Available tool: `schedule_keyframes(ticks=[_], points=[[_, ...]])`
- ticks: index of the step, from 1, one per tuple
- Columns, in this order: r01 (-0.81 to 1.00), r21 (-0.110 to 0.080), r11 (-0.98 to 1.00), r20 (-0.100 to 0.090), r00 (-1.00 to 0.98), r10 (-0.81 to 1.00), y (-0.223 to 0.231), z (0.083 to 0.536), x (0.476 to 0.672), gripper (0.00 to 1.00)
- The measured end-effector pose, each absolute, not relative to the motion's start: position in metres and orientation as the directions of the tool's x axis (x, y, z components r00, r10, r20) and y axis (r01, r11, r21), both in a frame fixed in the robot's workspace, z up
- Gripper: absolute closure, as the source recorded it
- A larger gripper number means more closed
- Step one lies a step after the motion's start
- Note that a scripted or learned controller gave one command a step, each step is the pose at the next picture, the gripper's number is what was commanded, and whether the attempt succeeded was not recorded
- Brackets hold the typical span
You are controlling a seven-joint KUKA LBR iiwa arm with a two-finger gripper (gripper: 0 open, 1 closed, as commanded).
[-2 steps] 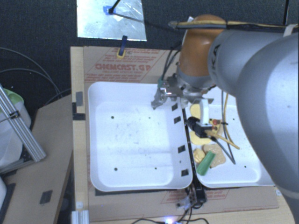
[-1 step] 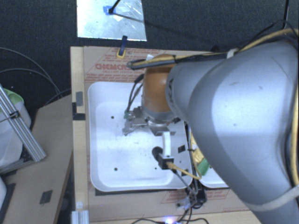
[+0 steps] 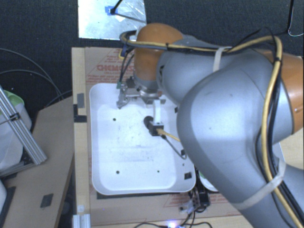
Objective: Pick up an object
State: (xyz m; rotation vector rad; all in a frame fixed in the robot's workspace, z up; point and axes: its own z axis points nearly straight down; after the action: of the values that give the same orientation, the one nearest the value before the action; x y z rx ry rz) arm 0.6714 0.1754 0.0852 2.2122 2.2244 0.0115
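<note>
White bin [image 3: 109,175] (floor bare), gripper [image 3: 122,99] near rim

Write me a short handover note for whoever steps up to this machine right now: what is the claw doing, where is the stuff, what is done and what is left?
Gripper: low over the far left corner of the left bin, hanging from the orange wrist band. I cannot tell whether it is open or shut, and nothing shows between its fingers.
Things: I can make out no loose object on the bin floor that shows; the arm covers the right bin.
Done: nothing visibly picked.
Left: find an object, grasp it, lift it.
</note>
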Motion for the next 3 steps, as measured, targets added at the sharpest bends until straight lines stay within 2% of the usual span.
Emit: schedule_keyframes(ticks=[1, 2, 3], points=[[1.000, 0.003, 0.008, 0.004, -0.008, 1.000, 0.232, 0.086, 0.666, 0.00], [1.000, 0.006, 0.008, 0.002, -0.008, 1.000, 0.229, 0.097, 0.668, 1.00], [1.000, 0.004, -0.004, -0.002, 0.004, 1.000, 0.159, 0.133, 0.670, 1.00]])
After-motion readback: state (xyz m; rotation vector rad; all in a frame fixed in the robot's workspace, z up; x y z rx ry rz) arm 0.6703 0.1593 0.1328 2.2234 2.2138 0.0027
